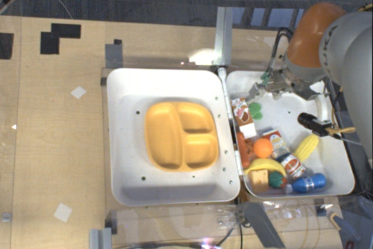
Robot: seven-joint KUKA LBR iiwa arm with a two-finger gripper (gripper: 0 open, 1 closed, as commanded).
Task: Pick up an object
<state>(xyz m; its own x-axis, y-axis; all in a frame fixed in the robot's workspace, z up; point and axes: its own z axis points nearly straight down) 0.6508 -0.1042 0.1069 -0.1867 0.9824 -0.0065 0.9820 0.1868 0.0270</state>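
Many toys crowd the right bin's [344, 181] near end — the gripper [269, 86], finger state unclear to me, could snag several.

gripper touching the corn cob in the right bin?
Apart. The camera view shows the gripper near the right bin's far-left corner, with bare white bin floor between it and the corn cob, which lies toward the near right.

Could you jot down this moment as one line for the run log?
gripper: over right bin, far end, holding nothing | left bin: yellow tray
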